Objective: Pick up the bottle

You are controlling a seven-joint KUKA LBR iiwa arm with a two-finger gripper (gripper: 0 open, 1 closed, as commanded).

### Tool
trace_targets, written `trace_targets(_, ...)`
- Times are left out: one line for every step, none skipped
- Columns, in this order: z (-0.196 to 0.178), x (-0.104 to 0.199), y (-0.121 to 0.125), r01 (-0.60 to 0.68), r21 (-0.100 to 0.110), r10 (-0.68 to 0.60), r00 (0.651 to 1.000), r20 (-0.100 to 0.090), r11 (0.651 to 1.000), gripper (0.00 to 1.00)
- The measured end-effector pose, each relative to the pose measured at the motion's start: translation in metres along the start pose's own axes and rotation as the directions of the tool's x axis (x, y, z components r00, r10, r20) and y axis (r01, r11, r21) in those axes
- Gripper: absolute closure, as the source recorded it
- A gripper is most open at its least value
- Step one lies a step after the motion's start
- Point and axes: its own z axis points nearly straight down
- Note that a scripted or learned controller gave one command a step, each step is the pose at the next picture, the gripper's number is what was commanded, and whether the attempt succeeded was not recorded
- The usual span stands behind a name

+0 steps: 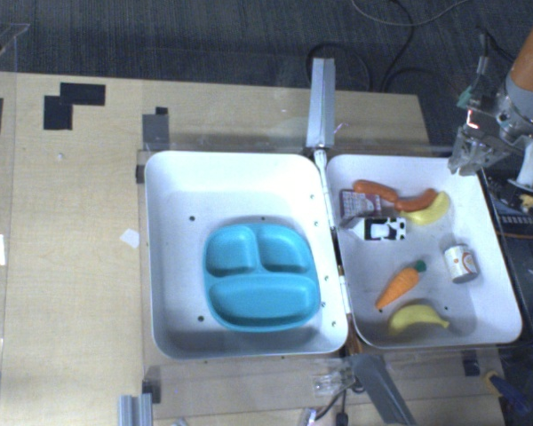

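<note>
— Bins, left to right: what's in them?

— The left bin (160, 238) carries a blue divided plate (262, 273). The right bin (506, 309) is the crowded one. From its left side: a dark packet (360, 204), an orange sausage (377, 189) above it, a black-and-white toy (384, 229), a banana (431, 209), a carrot (398, 287), and a second banana (417, 318) near the front wall.

— And the bottle?

— The small white bottle (460, 263) sits towards that bin's right side, apart from the carrot and the bananas. It looks to be on its side, with its long axis slanting from upper left to lower right, though it's too small to be sure.

— Where's the gripper?

— The gripper (466, 156) hangs over the bin's far right corner, about at the rim. The bottle lies nearly straight towards the near side from it, well apart. I'd judge the arm (529, 87) must come forward along the right wall, then descend.

— Open or closed?

— I can't tell from where I stand; that end of it is dark and cluttered. Nothing seems to be held.
</note>
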Motion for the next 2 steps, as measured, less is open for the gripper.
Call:
trace_targets(0.009, 0.018, 0.022, -0.044, 0.001, 0.044, 0.999, 0.000, 0.999, 1.00)
trace_targets(-0.039, -0.004, 0.036, -0.180, 0.001, 0.180, 0.984, 0.001, 0.984, 1.00)
